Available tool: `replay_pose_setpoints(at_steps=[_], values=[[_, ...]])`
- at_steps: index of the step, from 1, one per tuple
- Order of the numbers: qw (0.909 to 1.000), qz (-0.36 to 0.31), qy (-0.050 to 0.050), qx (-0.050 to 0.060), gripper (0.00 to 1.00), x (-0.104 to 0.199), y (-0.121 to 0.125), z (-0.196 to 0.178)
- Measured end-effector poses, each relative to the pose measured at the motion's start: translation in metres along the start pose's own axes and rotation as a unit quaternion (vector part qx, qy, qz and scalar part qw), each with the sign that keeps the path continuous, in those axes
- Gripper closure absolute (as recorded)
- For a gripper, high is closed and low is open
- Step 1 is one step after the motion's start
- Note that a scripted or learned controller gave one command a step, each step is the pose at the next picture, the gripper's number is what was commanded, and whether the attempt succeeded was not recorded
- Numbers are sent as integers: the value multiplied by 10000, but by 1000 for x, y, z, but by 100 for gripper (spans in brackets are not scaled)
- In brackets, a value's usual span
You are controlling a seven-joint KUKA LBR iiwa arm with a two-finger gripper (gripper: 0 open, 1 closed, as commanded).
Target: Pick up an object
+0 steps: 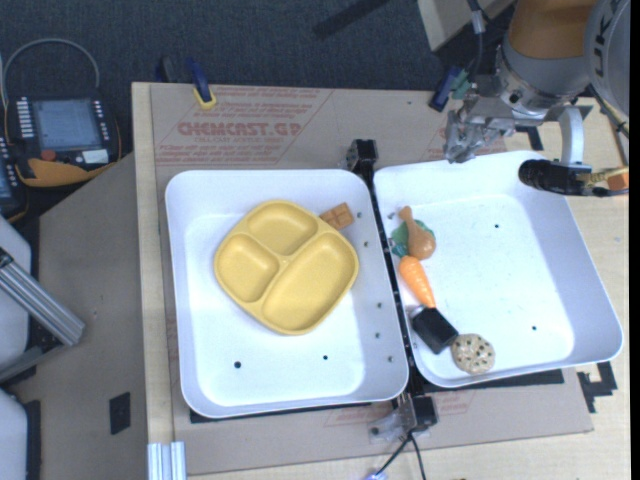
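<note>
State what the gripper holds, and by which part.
Nothing is seen held. The gripper hangs above the right bin's far edge, apart from the carrot and the other items along that bin's left side.

Two white bins sit side by side: the left bin (190, 298) and the right bin (560, 268). The left one holds one yellow divided plate (286, 266) and one small brown block (338, 215). The right one holds four items: one drumstick toy (417, 234), one carrot (417, 280), one black block (434, 329) and one round speckled cookie (472, 353). That makes six loose objects in all.
</note>
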State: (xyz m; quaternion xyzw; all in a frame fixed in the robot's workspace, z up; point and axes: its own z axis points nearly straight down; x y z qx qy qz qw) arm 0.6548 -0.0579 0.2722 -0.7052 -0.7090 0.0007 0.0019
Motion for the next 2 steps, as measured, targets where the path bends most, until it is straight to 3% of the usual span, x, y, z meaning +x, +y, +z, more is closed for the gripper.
replay_pose_setpoints(at_steps=[2], values=[[10000,-2,-1,4,100,112,-10,31]])
